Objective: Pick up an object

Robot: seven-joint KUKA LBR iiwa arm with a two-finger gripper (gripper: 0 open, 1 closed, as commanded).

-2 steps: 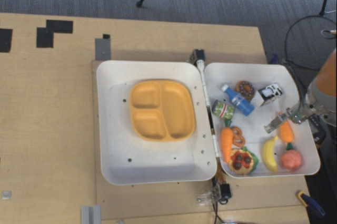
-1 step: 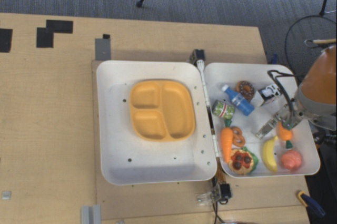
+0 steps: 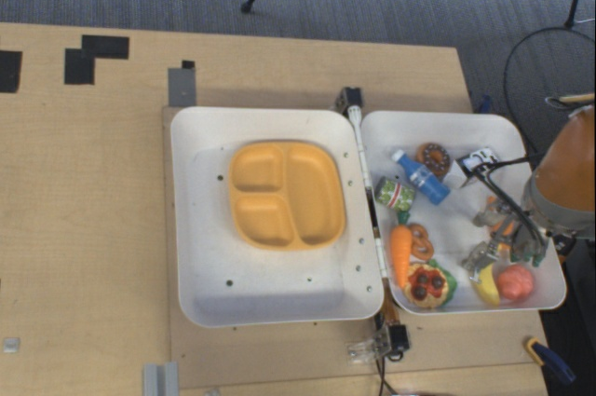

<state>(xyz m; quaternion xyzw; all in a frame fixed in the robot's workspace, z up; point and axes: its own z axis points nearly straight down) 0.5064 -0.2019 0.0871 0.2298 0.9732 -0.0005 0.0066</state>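
My end effector (image 3: pixel 492 256) sits low in the right bin (image 3: pixel 466 126), lower right of the frame, just above a pink ball (image 3: pixel 516 282) and a yellow piece (image 3: pixel 487 285). Its state: cannot tell; linkage and cabling clutter the tips, and nothing is visibly held. Candidate object: the pink ball, at the bin's lower right corner. I judge it light, smooth and liable to roll, so it is best taken across its widest part. The carrot (image 3: pixel 400 256), blue bottle (image 3: pixel 421 177) and green can (image 3: pixel 395 194) lie toward the bin's left. The left bin (image 3: pixel 200 198) carries an orange divided tray (image 3: pixel 285 195). My arm is cut off at the frame's right.
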